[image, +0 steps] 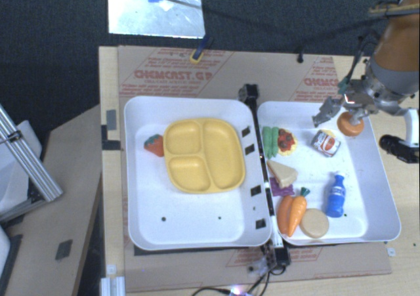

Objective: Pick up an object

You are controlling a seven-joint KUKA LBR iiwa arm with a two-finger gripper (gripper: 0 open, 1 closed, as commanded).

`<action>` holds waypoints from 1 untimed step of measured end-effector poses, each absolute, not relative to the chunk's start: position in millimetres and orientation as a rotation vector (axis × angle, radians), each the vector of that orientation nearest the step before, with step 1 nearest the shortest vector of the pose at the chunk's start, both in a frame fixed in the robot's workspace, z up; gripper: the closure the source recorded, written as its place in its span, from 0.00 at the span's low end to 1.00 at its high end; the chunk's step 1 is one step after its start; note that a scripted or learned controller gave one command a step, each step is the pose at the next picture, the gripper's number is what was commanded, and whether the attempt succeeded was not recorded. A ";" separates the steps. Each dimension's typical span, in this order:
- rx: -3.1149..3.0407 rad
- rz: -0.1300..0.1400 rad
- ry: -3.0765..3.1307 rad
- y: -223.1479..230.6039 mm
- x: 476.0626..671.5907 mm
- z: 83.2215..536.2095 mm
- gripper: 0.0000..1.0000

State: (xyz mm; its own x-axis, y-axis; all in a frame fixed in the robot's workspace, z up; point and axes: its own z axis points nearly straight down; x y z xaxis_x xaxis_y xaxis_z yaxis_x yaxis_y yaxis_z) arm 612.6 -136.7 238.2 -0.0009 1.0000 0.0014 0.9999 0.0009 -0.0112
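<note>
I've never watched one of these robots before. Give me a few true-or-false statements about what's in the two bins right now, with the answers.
1. The yellow tray lies in the left bin. True.
2. The blue bottle stands on the yellow tray. False: it lies in the right bin.
3. The carrot is beside the beige disc. True.
4. The end effector hangs over the left bin. False: it is over the right bin's far end, by an orange-brown object.
5. A small red-orange piece lies just left of the tray. True.
</note>
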 end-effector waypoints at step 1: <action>-2.219 -0.001 -2.226 -136.5 614.9 245.8 0.00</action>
